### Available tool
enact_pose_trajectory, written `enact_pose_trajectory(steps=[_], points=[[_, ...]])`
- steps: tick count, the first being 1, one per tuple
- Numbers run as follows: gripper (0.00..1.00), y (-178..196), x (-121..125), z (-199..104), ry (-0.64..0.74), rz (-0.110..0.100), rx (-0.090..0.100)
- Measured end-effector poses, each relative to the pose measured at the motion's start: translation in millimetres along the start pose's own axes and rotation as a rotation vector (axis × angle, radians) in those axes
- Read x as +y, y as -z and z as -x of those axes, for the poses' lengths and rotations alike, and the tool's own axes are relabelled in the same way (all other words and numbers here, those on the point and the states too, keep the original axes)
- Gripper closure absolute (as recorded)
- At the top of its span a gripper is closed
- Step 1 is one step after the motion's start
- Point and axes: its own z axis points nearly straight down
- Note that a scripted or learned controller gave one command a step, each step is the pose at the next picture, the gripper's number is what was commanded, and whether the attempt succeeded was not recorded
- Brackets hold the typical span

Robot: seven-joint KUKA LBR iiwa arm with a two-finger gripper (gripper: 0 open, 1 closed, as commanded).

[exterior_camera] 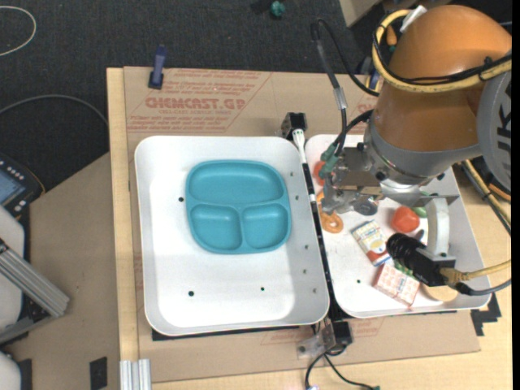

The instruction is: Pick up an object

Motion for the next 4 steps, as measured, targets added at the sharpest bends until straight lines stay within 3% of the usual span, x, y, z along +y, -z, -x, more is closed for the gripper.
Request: enact_pose_trajectory(steps=[1,2,3,4], points=[[1.00,68.1,0.1,-76.5,0.014,0.015,0.005],[1.00,-71.9,61.2,-64.3,0.001,-0.008,-0.004],[1.00,-72.9,30.5,-118.0,0.011,-0.001,0.002],[1.00,101.2,28.6,-60.3,0.001,0.026,0.006]])
